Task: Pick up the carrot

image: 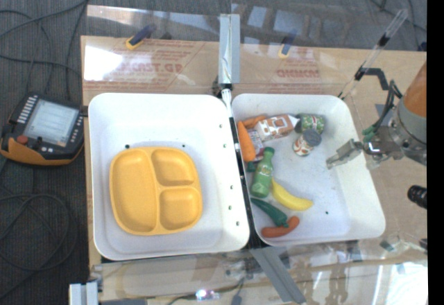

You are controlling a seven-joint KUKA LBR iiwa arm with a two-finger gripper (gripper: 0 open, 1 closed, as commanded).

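Left bin [104,227] carries a yellow tray [156,189]. Right bin [361,217], our landmark: the arm [415,127] comes in over its right rim, gripper [341,155] just inside that rim, nothing between the fingers; open or closed, I cannot tell. The carrot [245,142] lies along its left wall. Beside the carrot a green bottle [263,173], then a banana [291,197] toward the bin's middle.
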